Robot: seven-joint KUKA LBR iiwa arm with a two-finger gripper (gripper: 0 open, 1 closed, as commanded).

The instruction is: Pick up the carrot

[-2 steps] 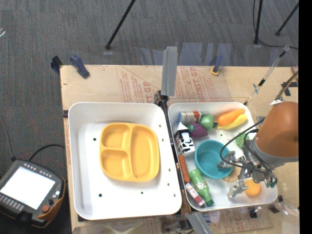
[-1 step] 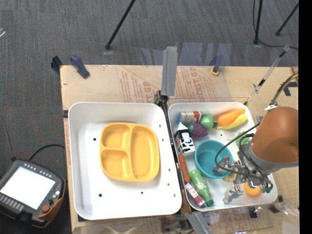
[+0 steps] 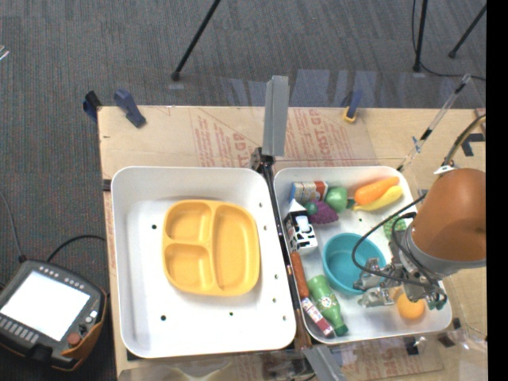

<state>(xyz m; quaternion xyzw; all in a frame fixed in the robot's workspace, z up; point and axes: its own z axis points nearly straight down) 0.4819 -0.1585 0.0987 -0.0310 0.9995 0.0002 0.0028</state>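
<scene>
Camera view: two white bins side by side on the worktop [image 3: 182,137]. Left bin [image 3: 135,205] holds a yellow tray [image 3: 212,247] with three compartments, lying flat near the middle. Right bin [image 3: 349,173] is cluttered. Carrot [image 3: 375,190] lies at the far right corner of the right bin, tilted, touching a yellow banana [image 3: 384,201] just beside it on the near side. Left of those: a green pear-like fruit [image 3: 337,198], purple grapes [image 3: 321,211], and a can [image 3: 309,190] on its side along the far wall. A black-and-white carton [image 3: 301,230] sits near the left wall, a teal bowl [image 3: 350,261] in the middle, a green bottle [image 3: 328,296] and a red bottle [image 3: 316,317] lying toward the near left corner. A thin orange-brown stick-shaped thing [image 3: 298,272] lies along the left wall; can't tell what it is. Arm comes in from the right, orange band over the bin's right edge. Tool [image 3: 398,286] is low over the near right part of the right bin, between the bowl and an orange [image 3: 411,307], well apart from the carrot. Can't tell how far the tool is open; nothing visibly gripped. A pendant [image 3: 49,312] sits on the floor at lower left.
</scene>
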